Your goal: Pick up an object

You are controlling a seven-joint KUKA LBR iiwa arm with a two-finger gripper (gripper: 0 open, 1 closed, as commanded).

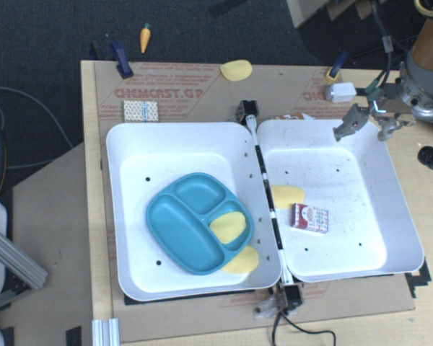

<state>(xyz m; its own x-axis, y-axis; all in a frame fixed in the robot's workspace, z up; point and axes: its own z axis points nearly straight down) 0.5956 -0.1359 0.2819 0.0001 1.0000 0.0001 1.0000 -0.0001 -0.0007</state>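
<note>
Camera view shows you the gripper [366, 122] above the right bin's [375, 262] far right corner, fingers spread wide and holding nothing. Your likeliest target, a small red-and-white packet [309, 218], lies flat mid-bin, beside a yellow piece [287, 194]

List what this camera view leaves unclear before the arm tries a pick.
- Gripper: above the right bin's far corner, small and blurred; finger state unreadable.
- Arm: cut off by the right edge.
- Yellow piece in the left bin: partly under the blue tray's rim, so its shape is unclear.
- Small packet: print too small to read.
- Yellow piece by the divider: blurred outline.
</note>
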